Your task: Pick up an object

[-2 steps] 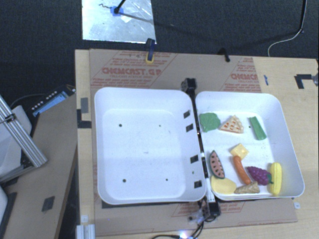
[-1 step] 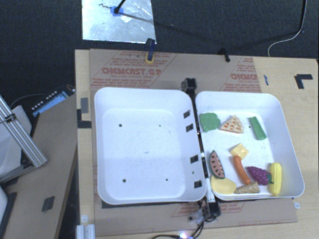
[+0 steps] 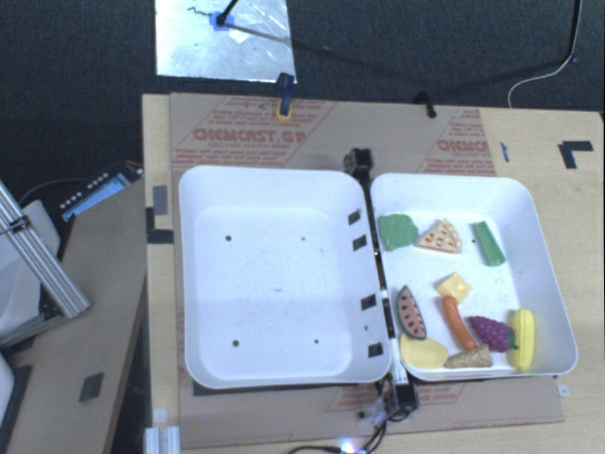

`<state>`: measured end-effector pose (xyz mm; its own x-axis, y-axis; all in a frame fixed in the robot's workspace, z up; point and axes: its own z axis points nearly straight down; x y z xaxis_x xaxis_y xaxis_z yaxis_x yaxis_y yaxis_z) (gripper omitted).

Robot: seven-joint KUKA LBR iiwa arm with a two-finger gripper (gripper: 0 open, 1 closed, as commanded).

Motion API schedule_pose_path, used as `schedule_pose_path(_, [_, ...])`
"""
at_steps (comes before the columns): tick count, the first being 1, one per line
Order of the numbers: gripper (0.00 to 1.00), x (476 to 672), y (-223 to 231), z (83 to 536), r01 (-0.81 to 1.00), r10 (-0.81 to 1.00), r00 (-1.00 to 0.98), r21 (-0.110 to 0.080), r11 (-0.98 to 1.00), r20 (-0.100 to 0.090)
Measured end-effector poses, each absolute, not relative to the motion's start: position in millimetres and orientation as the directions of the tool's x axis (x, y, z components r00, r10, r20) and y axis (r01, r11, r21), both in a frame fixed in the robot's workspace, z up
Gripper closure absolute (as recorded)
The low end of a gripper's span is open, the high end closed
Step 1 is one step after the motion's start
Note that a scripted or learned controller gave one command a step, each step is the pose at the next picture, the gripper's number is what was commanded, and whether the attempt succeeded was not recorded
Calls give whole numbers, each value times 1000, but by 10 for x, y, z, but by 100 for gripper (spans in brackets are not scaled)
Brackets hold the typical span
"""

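The step in hand looks like the very start of a pick: nothing has been lifted, every toy food item lies in the right bin [image 3: 544,253], and the left bin [image 3: 274,272] sits just beside it, the two touching along a hinge-like seam with dark clips. The state of the end effector cannot be told from this view, so the judgement rests on how the objects lie. Along the far side of the right bin sit a green leaf-shaped piece [image 3: 397,231], a waffle-patterned wedge [image 3: 440,237] and a green bar [image 3: 489,242], each a little apart from its neighbours. Toward the near edge the pieces crowd: a watermelon slice [image 3: 410,312] by the seam, a yellow block [image 3: 454,286] touching the top of an orange carrot [image 3: 456,322], a purple grape bunch [image 3: 491,330] against a yellow banana [image 3: 523,338], and a pale yellow disc [image 3: 424,352] beside a tan, lumpy piece [image 3: 470,357]. The next move probably calls for choosing one target and descending squarely over it; the green bar or the wedge seem the easier picks, standing freer, while the near cluster risks nudging neighbours. The bins rest on a cardboard sheet [image 3: 246,135] with red printing, laid on a light wooden table [image 3: 95,282]. Beyond it lies dark carpet [image 3: 76,55] with a shiny square plate [image 3: 222,26] and a trailing white cable [image 3: 544,74].
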<state>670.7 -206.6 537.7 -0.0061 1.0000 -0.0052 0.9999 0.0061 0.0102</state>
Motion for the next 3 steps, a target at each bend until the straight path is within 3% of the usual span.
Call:
schedule_pose_path(1, [100,6153,-1989,5351,1000,1000,-1,0,1,0])
schedule_pose_path(2, [100,5724,-1710,5358,1000,1000,-5,2,5,1])
schedule_pose_path(3, [100,6372,-1815,5355,1000,1000,-6,6,6,-3])
